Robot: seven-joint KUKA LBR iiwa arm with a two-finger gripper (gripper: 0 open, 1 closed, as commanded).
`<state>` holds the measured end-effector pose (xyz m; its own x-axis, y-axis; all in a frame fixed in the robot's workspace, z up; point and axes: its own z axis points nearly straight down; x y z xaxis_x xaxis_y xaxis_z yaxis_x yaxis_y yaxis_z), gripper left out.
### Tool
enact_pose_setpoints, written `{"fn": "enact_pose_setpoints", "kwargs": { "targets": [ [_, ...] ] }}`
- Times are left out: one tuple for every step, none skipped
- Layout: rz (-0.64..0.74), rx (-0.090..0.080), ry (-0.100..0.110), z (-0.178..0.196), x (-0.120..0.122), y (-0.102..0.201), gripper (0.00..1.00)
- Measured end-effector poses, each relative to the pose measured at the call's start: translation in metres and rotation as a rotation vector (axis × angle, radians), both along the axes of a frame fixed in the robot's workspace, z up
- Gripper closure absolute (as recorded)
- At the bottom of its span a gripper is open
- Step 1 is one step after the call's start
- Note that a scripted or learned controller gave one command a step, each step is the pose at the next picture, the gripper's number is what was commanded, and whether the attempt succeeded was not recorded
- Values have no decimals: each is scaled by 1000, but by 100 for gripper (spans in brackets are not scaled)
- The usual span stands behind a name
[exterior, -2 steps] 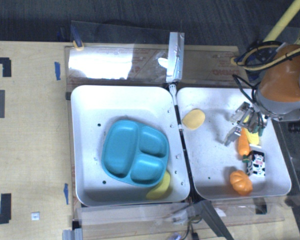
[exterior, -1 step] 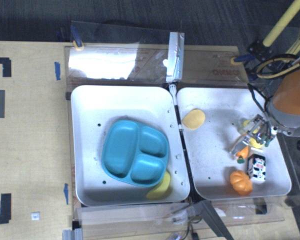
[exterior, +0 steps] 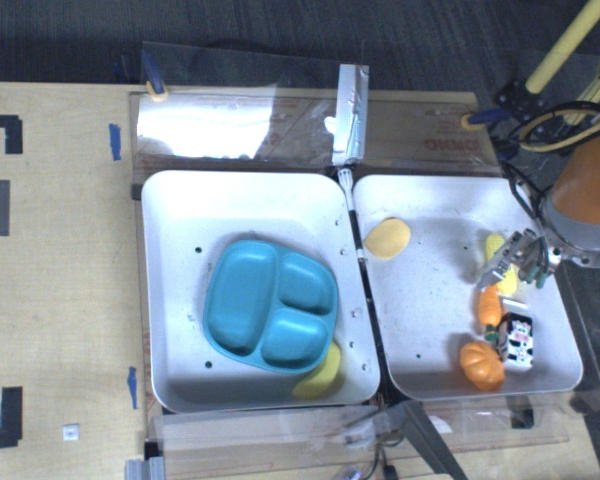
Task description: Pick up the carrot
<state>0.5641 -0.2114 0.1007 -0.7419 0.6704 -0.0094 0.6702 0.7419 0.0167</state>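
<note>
Claw (exterior: 520,260) just above carrot (exterior: 490,306) in right bin (exterior: 430,368); finger state impossible to tell. Risk: snagging neighbouring yellow piece (exterior: 501,268) or toy cow (exterior: 518,340) instead.

Blue plate (exterior: 270,303) hides most of a yellow item (exterior: 323,370)

- Tabletop (exterior: 50,268): pale wood, matt grain.
- Left bin (exterior: 170,218): white plastic, smooth with soft sheen.
- Blue tray (exterior: 270,303) at its centre: glossy plastic.
- Carrot (exterior: 490,308), right bin's three o'clock: smooth orange plastic.
</note>
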Motion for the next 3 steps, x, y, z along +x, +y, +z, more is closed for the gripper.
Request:
{"fn": "enact_pose_setpoints", "kwargs": {
  "targets": [
    [7,10,6,-2,0,7,0],
    [7,5,-3,11,3,6,100],
    [-80,-7,11,-13,29,2,100]
  ]
}}
